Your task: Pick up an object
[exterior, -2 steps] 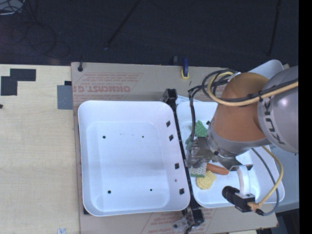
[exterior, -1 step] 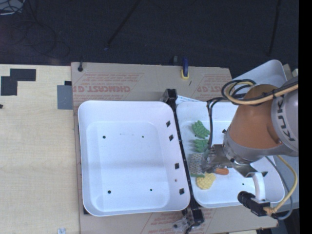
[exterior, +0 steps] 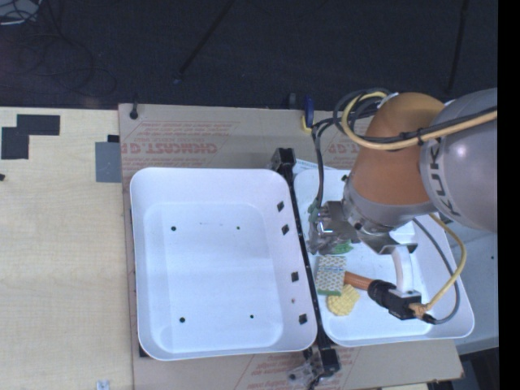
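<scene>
My gripper (exterior: 327, 231) reaches down into the right bin (exterior: 455, 319), near its left wall, under the grey arm with the orange band. Directly below it lies a pale green-checked flat object (exterior: 331, 275). A small dark green piece (exterior: 338, 248) shows at the gripper's tip, too hidden to tell whether it is held. A yellow bumpy object (exterior: 344, 301) lies at the front of the bin, and an orange stick-like object (exterior: 355, 281) rests just right of the checked one. The arm hides much of the bin's back half.
The left bin (exterior: 146, 218) stands beside the right one, their walls meeting along a black clipped seam (exterior: 296, 250). Both rest on a cardboard sheet (exterior: 203, 132) on the wooden bench. Cables loop over the arm's wrist.
</scene>
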You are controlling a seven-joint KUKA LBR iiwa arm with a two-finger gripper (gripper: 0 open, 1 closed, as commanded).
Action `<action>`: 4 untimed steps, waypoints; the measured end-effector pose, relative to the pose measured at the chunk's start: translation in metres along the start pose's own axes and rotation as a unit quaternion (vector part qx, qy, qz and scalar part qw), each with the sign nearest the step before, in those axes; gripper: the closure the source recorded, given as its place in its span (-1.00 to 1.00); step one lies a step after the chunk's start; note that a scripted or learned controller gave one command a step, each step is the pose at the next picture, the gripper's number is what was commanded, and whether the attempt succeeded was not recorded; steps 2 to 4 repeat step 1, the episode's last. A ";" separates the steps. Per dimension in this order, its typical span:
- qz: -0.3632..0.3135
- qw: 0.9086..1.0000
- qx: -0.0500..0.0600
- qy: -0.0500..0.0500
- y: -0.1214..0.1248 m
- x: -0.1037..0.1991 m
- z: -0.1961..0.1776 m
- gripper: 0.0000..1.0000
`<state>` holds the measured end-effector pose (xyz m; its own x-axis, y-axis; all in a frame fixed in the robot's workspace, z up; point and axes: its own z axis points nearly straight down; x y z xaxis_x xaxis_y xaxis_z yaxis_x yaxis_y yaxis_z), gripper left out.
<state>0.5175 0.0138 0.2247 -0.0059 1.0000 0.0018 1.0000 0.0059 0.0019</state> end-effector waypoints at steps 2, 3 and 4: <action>0.007 1.000 0.006 -0.001 -0.035 -0.075 0.040 1.00; 0.007 1.000 0.006 -0.001 -0.035 -0.075 0.040 1.00; 0.007 1.000 0.006 -0.001 -0.035 -0.075 0.040 1.00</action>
